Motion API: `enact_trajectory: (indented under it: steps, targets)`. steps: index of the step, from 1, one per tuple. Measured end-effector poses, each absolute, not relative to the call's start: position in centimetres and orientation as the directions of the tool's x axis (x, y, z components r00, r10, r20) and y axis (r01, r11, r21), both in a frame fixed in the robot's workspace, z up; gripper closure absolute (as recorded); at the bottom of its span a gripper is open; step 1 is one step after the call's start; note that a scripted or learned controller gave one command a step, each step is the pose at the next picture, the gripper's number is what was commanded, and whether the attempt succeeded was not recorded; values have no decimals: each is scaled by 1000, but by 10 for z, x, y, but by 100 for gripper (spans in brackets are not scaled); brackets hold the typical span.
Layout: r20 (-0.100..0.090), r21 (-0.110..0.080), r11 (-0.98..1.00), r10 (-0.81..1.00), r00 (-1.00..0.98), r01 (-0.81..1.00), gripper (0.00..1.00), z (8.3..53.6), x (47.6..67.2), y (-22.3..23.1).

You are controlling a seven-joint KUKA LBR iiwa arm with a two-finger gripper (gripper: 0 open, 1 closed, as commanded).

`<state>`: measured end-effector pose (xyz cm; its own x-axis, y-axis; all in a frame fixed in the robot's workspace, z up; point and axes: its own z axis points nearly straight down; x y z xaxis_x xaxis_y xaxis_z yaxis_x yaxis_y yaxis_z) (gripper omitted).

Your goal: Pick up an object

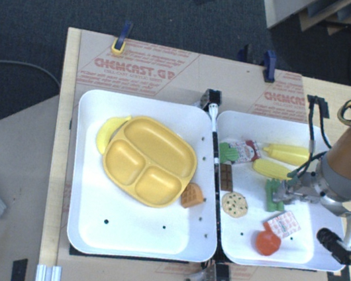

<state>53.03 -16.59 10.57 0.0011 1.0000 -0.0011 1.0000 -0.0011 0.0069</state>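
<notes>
Here my gripper [285, 193] hangs low in the right bin [238, 245], over a green piece [274, 196] just below the yellow corn cob [271, 168]; whether it grips, I cannot tell. The piece looks light, stiff plastic, best pinched across its narrow middle.

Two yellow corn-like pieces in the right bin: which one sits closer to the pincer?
The lower yellow piece, nearer the green item by the pincer. The upper yellow piece lies farther back.
</notes>
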Motion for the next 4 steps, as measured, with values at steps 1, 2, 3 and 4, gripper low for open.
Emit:
enact_trajectory:
  steps: [1,2,3,4]
  targets:
    - [-2,5,-1,1000,1,1000,100,150,529,-172]
    - [-2,7,1,1000,-1,1000,100,208,523,-167]
    - [-2,5,2,1000,-2,1000,100,226,524,-167]
    - [-1,6,5,1000,-5,1000,100,236,571,-138]
